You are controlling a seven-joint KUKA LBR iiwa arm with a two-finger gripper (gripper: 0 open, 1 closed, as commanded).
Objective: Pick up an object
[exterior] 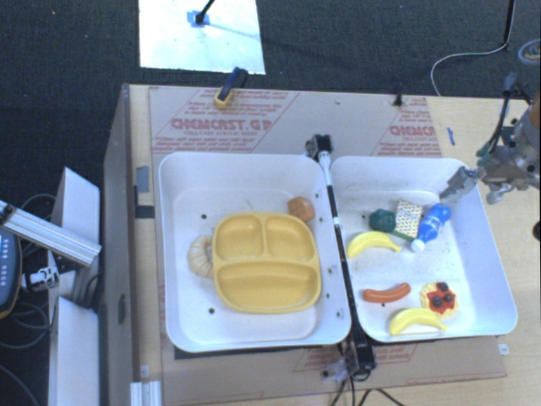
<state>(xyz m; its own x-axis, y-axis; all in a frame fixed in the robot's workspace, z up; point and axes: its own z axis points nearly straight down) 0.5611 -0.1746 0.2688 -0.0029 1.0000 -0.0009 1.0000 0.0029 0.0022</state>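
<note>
The right bin (486, 252) holds a blue bottle (431, 224) with a white cap, a checkered packet (408, 218), a dark green toy (382, 220), two yellow bananas (372, 242) (417, 320), a red sausage (386, 293) and a small pizza slice toy (439, 297). My gripper (463, 183) hangs over the far right corner of that bin, just up and right of the blue bottle, and nothing shows in its grasp. The grey arm (516, 155) comes in from the right edge.
In the left bin (182, 227) lie a yellow divided tray (266, 260), a brown bun (300, 208) at its far right corner and a beige ridged item (200, 256) tucked under its left side. A black divider rail (334, 218) separates the bins.
</note>
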